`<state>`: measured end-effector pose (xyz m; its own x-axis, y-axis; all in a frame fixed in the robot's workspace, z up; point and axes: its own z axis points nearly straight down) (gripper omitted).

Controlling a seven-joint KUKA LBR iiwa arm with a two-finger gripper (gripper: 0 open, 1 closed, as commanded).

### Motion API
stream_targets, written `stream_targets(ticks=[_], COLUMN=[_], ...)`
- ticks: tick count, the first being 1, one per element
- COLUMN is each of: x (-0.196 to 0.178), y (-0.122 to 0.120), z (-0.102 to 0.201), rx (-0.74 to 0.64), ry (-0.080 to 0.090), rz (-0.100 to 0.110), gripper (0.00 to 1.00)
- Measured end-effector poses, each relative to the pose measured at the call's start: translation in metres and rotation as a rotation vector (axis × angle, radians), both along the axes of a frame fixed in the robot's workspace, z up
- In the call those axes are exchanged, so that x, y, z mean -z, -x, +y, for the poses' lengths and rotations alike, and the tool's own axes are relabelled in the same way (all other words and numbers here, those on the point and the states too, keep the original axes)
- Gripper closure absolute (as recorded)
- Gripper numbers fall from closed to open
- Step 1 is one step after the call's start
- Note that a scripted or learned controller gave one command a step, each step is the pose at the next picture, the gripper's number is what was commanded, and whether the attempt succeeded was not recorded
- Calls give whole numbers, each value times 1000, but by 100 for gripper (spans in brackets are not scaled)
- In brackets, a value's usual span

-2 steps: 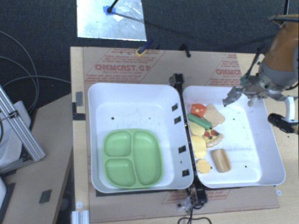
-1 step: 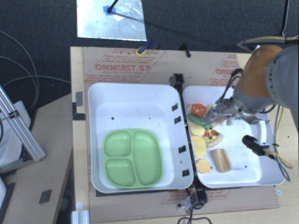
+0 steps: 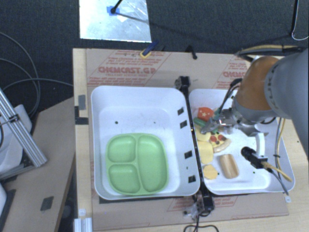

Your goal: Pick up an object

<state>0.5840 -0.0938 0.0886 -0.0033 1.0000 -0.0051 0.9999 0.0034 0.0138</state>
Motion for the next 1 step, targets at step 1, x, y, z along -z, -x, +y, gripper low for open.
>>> stream_targets(ticks=[1], x=[3], y=[29], z=[9], rx=[4], ry=[-4], rz=[11], gripper=[0])
